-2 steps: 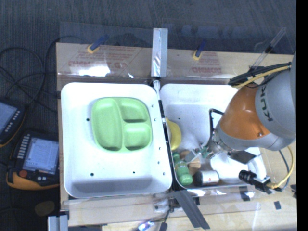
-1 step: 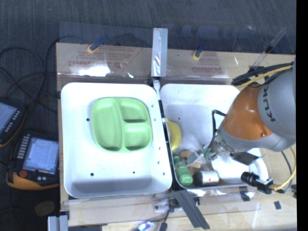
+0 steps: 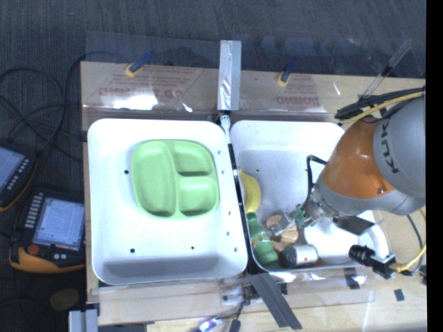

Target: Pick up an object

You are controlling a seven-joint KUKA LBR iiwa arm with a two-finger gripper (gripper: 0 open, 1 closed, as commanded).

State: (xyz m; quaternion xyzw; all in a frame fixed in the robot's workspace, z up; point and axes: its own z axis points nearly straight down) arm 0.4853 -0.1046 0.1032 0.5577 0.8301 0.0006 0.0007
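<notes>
The arm (image 3: 360, 168) is seen reaching into the right bin (image 3: 277, 140) from its right side, with the gripper (image 3: 299, 218) lowered over a cluster of objects at the bin's front edge. Whether the gripper is apart, together or clamped on anything cannot be told, as the wrist covers it from above.

The step in hand is judged to be the descent or the grasp itself; no object is seen lifted. The likeliest target is the tan object (image 3: 280, 224) just beside the gripper. A grey cylinder (image 3: 299, 255) lies close in front of it, near the front edge. A green bottle (image 3: 261, 242) lies at the front left corner, and a yellow object (image 3: 251, 192) rests against the left wall.

The next move is judged to call for a firm closure on one item and a straight lift, with care that neighbours are not dragged. The crowding at the front edge is noted as the main obstruction, since the items touch or nearly touch.

In the left bin (image 3: 111, 206) a green divided tray (image 3: 175, 178) is recorded, well apart from the work.
</notes>
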